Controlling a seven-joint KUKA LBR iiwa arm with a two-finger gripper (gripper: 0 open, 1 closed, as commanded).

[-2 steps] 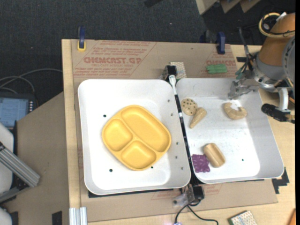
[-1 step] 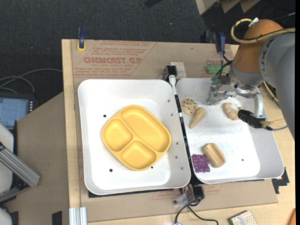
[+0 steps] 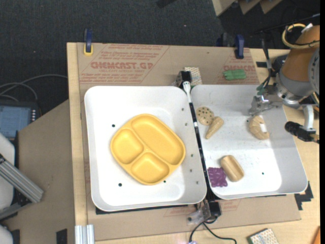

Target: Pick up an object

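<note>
Yellow plastic fills much of the left bin (image 3: 96,105): one three-compartment plate (image 3: 147,149) lies flat there, its long axis running from upper left to lower right. The right bin (image 3: 284,182) holds five small things, counted relative to that plate. Just right of the plate's upper edge, across the seam between the bins, lies one round speckled cookie (image 3: 205,115), and touching it on the lower right is one tan cone (image 3: 214,127), its long axis slanted, the narrow tip pointing down-left toward the plate. Right of the plate's lower end sits one purple grape cluster (image 3: 217,177), with one tan cylinder (image 3: 232,168) touching it, its axis running upper left to lower right. Farthest from the plate lies one pale bread-like lump (image 3: 258,126), its long axis roughly up-down in the view. The gripper (image 3: 260,105) sits directly above this lump, its fingers close over the top end; I cannot tell whether they are open or closed. One green object (image 3: 234,75) rests on the desk (image 3: 132,65) beyond the bins.
</note>
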